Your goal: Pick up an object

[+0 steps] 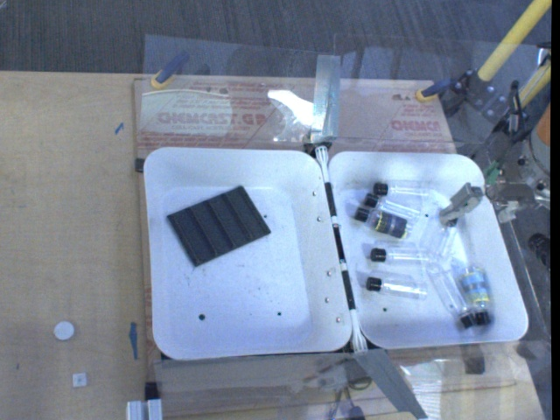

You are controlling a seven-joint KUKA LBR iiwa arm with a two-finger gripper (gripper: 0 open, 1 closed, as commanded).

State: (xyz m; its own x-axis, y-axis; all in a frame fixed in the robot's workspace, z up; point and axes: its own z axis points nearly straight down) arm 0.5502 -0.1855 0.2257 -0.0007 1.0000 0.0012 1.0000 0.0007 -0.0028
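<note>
- Two shallow white bins sit side by side on the bench, the left bin (175,322) and the right bin (516,322), their inner rims touching along a hinged seam in the middle.
- In the left bin lies a dark ribbed slab (218,224), flat and turned at an angle, in the upper left half of the bin floor.
- The right bin holds a scatter of clear vials with black caps: a pair near the top left (378,201), one with a dark yellowish label (388,224) just below them, and two more (394,255) (395,285) lying lower down, caps pointing left.
- Towards the lower right corner there is a further cluster of clear vials (469,297), one with a blue label, black caps close to the rim.
- The gripper (458,205) comes in from the right and hangs over the upper right part of the right bin, its grey tip close to the clear vials there; from where I stand I cannot tell how it is set or whether anything is caught in it.
- Behind the bins lies a sheet of printed cardboard (210,116) under clear plastic.
- A small white disc (64,330) rests on the bench well off to the left.
</note>
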